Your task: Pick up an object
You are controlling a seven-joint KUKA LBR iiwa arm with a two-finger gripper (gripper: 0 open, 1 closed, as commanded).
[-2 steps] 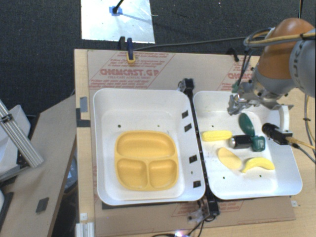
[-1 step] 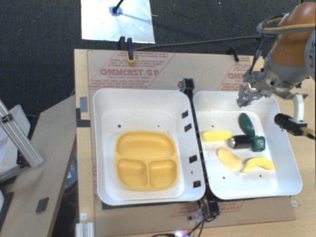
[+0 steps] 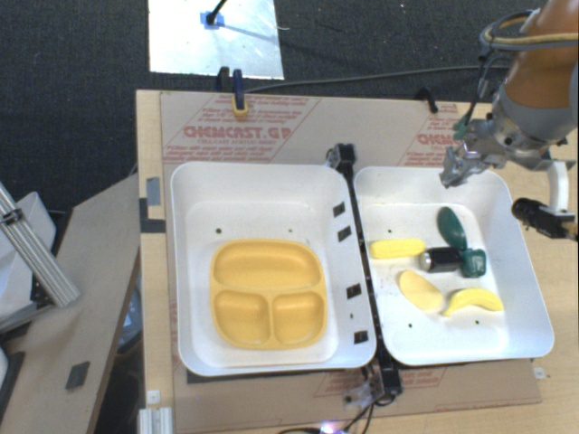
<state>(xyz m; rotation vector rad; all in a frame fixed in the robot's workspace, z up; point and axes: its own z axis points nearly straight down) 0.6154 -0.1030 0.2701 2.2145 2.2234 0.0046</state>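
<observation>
Holding yellow tray (image 3: 268,292) in L bin (image 3: 194,206); R bin (image 3: 516,215) w/ banana (image 3: 474,302); hand (image 3: 455,168) grip unclear.

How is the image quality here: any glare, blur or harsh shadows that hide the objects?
Camera view: lighting is even and soft; the white bins look bright without washing out the contents; the yellow tray and the banana stay sharp; the metal sheet at the top glares; the gripper looks slightly blurred.

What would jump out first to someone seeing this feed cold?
Probably the yellow divided tray lying alone in the left bin. Next, the cluster in the right bin: a yellow banana, two more yellow pieces, and a dark green brush. The gripper hangs above that bin's far edge.
</observation>
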